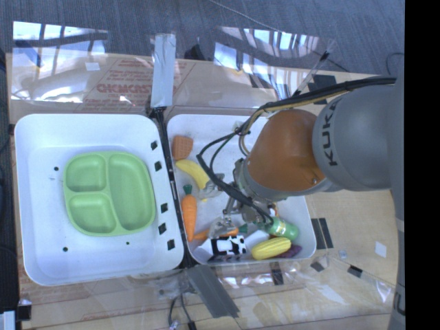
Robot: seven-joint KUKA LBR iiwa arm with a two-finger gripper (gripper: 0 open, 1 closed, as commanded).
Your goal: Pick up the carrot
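- The grey arm with its orange band (285, 153) reaches in from the right and hangs over the right shallow white plastic bin (206, 124), covering much of it.
- The claw (240, 215) sits low in the near half of that bin, amid metal parts and black cables; whether it is apart or together I cannot tell.
- The orange toy carrot with a green top (189, 210) lies along the left wall of the right bin, green end pointing far, tip pointing near. It is left of the claw and not in its grip.
- A yellow toy banana (192, 172) lies just beyond the carrot, with a small orange-brown ridged block (182, 146) farther still, near the far left corner.
- Near the claw lie a black-and-white patterned toy (227, 246), a yellow toy corn cob (271, 248) and a green rounded toy (284, 228), all along the near wall.
- The left shallow white plastic bin (34, 184) holds a light green plastic plate with three compartments (108, 192).
- Both bins rest on a brown cardboard-covered worktop (110, 81).
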